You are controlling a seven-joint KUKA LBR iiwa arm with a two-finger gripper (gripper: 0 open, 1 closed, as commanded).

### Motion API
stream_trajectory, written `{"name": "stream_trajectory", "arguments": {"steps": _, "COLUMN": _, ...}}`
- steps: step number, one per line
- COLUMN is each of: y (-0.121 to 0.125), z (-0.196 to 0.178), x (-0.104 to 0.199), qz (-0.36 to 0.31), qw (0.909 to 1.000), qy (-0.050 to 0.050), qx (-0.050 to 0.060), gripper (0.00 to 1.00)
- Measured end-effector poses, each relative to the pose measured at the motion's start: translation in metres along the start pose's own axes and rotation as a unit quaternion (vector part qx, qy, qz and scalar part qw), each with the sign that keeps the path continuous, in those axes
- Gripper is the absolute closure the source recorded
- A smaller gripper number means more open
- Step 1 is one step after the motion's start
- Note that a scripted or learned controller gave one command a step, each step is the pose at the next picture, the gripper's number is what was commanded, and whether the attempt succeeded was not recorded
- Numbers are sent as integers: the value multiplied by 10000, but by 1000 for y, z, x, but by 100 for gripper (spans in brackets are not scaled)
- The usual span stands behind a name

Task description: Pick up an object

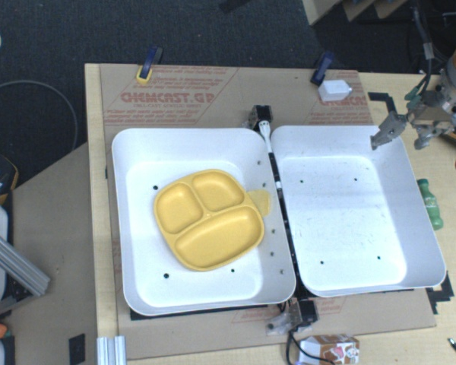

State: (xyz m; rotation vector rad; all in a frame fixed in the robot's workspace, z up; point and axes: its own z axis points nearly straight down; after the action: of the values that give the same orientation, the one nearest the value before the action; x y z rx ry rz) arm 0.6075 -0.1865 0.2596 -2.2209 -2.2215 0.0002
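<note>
Dark carpet lies all around a brown cardboard bench [213,90] with red letters on it. On the far left, some grey and orange bits of gear poke in at the edge, and I cannot tell what they are. Next comes the left bin [129,204], white and shallow. Inside it sits a yellow plate [209,219] with three little sections, one big and two small. It lies flat, near the middle of the bin, a bit toward the right wall. A small yellow piece [260,201] peeks out just beside the plate's right edge. Between the two bins runs a dark strip. Then comes the right bin [349,272], white too, with only tiny dark dots on its floor. A green thing [430,204] lies on the bench just past that bin's right wall. A small white block [334,90] sits on the bench above it. At the far right, the gripper [399,131] hangs over the top right corner of the right bin. Its fingers look spread apart, and nothing is between them. So the picking step has hardly begun, I think. The gripper is well apart from the plate. Next it would need to travel left across the right bin, get above the plate, go down, and close on the plate's rim.
</note>
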Motion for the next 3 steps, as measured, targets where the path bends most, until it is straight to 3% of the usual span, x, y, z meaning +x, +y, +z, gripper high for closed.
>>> {"name": "stream_trajectory", "arguments": {"steps": 1, "y": -25, "z": -112, "x": 75, "qz": -44, "qw": 10000, "qy": -1, "qx": -73, "gripper": 0}}
{"name": "stream_trajectory", "arguments": {"steps": 3, "y": -117, "z": -281, "x": 189, "qz": -37, "qw": 10000, "qy": 9, "qx": -64, "gripper": 0}}
